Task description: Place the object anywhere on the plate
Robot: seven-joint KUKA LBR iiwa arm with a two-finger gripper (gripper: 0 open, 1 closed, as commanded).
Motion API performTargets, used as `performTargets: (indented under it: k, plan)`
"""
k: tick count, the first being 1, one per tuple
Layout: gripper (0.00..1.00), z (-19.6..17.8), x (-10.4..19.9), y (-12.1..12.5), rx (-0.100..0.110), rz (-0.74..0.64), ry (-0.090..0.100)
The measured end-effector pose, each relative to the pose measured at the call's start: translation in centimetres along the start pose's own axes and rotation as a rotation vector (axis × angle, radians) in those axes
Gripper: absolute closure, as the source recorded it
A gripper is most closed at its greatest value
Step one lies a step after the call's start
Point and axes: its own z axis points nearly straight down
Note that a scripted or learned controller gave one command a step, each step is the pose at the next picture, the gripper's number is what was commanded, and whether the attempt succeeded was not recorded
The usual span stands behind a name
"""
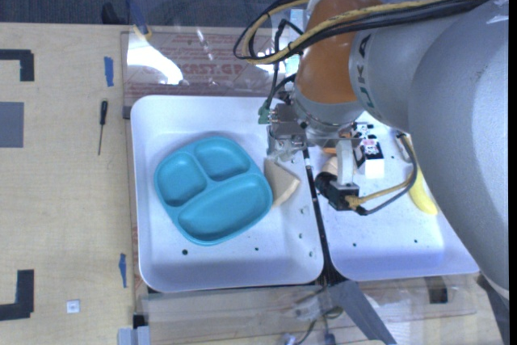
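Note:
A blue plate (214, 190) with three compartments lies in the left white bin (161, 258). A pale tan, wedge-shaped object (284, 180) sits just off the plate's right rim, near the wall between the two bins. My gripper (285, 149) hangs directly above the tan object, at its upper end. The wrist and its cables hide where gripper and object meet. Nothing lies on the plate.
The right bin (388, 246) holds a yellow object (426, 196) partly hidden under the arm. A black cable loops low over that bin. A small screwdriver (101, 125) lies on the bench left of the bins.

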Motion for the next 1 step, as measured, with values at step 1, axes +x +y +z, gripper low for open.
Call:
performTargets:
  k: [1]
  plan:
    - [1.0, -2.05, 7.81, -7.61, 0.002, 0.068, 0.003]
